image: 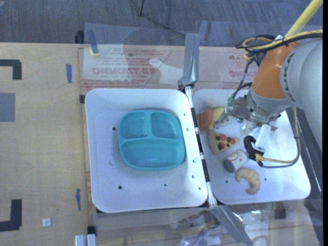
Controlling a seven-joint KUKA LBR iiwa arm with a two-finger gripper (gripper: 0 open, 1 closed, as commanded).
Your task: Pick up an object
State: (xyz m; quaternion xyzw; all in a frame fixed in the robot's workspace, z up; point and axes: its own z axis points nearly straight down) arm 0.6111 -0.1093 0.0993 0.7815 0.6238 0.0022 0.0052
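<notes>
Croissant (pixel 249 180): tan, curved, near right bin's (pixel 292 186) front edge. Gripper (pixel 237 111) above pizza slice (pixel 222 142); finger state unclear.

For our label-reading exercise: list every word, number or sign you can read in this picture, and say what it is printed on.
Faint reddish lettering on the clear sheet behind the bins: too blurred to read.
More reddish print on the sheet's right part: also unreadable.
Blue divided plate, pizza slice toy, croissant toy: no text seen.
</notes>
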